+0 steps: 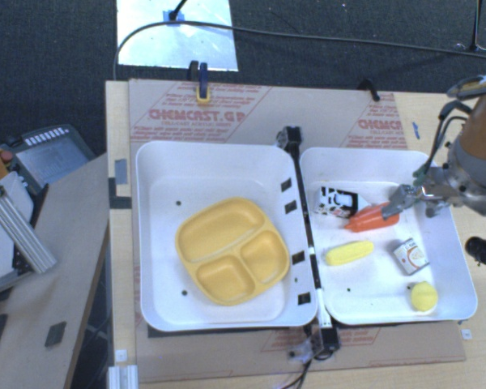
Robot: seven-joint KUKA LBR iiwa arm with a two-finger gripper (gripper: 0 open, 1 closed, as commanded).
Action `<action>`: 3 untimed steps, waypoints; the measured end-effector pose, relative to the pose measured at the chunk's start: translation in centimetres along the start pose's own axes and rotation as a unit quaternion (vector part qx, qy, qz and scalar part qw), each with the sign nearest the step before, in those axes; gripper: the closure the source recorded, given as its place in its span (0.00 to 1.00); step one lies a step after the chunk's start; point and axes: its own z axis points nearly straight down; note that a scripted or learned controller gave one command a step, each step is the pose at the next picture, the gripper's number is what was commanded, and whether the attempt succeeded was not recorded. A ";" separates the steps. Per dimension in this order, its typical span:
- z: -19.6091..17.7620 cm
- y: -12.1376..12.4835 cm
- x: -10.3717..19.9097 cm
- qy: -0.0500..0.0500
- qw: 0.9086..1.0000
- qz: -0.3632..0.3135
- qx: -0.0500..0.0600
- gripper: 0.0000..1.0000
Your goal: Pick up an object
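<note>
While gripper (407, 197) hovers at orange carrot (373, 218) right end, finger state cannot be told. Carrot lies in right bin (462, 258), just above yellow corn (348, 254). Judged light, rigid, smooth plastic; mid-body grasp across width advised.

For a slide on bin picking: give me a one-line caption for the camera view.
The hand hovers by the carrot in the right bin; a yellow tray fills the left bin.
</note>
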 end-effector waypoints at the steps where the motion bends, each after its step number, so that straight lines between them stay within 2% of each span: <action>1: -0.7 0.3 0.0 -0.001 1.000 -0.001 -0.006 0.00; 2: 3.5 0.4 0.2 -0.001 1.000 -0.001 -0.005 0.00; 3: 9.6 -0.2 -0.2 -0.001 1.000 0.000 -0.004 0.00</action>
